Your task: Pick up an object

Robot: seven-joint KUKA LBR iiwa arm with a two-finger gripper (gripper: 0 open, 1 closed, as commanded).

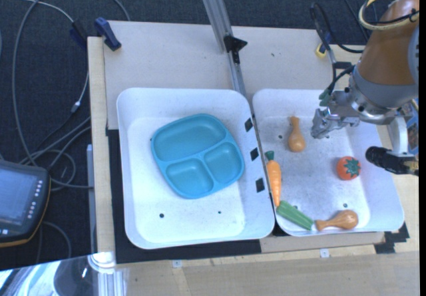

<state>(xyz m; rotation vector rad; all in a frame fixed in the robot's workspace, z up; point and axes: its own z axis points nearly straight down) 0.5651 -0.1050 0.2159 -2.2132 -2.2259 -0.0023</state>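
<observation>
On the surface [166,48], the left bin [133,155] holds a blue divided plate [197,154]. In the right bin [379,181], a carrot [273,181] lies along the left wall, a green piece [293,215] below it, then two tan drumsticks [295,135] [341,221] and a tomato [347,167]. The pincer [322,126] hovers just right of the upper drumstick, grasping nothing; whether it is released or clenched, I cannot tell.

No lettering, label, brand or number reads anywhere here, and the dark handheld screen [18,200] at left shows nothing legible.
</observation>
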